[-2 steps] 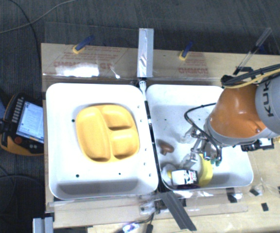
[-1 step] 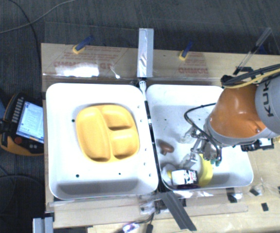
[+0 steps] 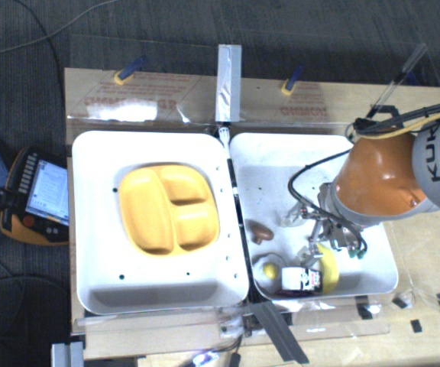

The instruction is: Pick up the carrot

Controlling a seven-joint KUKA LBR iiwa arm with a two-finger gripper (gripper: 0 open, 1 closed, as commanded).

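Observation:
My gripper point(image 3: 317, 245) reaches down into the right bin point(image 3: 281, 167), near its front right part. It hangs right above a yellow object point(image 3: 329, 267) that lies against the front wall. The orange band of the arm point(image 3: 380, 178) and the wrist cover the bin's right half, hiding what lies under them. No orange carrot shape stands out among the things I can make out in the bin.
A small brown lump point(image 3: 260, 232) lies left of the gripper. A yellow round item point(image 3: 267, 269) and a dark bottle with a white label point(image 3: 299, 279) rest at the front wall. The left bin point(image 3: 98, 274) holds a yellow divided tray point(image 3: 170, 207).

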